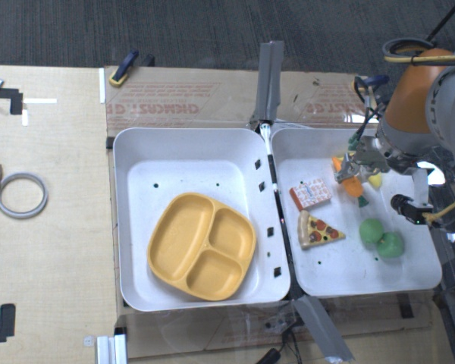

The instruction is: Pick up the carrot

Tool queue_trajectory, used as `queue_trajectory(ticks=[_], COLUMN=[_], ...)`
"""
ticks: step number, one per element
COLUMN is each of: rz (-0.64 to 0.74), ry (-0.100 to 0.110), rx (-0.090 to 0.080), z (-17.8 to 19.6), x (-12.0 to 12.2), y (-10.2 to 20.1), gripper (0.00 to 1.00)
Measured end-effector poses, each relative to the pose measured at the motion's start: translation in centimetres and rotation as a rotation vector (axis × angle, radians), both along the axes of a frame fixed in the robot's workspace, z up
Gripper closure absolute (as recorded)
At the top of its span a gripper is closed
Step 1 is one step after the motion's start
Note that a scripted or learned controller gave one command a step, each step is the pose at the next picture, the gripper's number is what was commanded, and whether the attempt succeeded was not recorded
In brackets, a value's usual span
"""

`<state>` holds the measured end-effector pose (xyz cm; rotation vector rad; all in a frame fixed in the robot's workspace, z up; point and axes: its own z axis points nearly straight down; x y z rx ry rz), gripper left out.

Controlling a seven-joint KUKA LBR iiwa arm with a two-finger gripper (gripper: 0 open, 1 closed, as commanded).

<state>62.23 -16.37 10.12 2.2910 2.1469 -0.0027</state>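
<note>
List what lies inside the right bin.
In the right bin: a pizza slice, a red-white box, two green balls, and the carrot under the pincer. The arm covers the far-right corner.

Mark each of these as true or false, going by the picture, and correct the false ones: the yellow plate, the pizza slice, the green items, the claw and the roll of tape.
1. The yellow divided plate lies in the left bin. True.
2. The pizza slice lies on the yellow plate. False: it lies on the floor of the right bin, below the red and white box.
3. Two green items sit close together in the right bin. True.
4. The claw hovers over the left bin. False: it is over the right bin, right at the orange carrot.
5. A roll of tape lies on the bench outside the bins, on the left. True.
</note>
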Motion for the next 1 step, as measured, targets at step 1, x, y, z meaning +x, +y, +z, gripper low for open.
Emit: queue_trajectory(ticks=[1], rz=[0.077], ry=[0.0], rx=[0.001], z=[12.5], x=[-2.13], y=[3.29], gripper=[1.0])
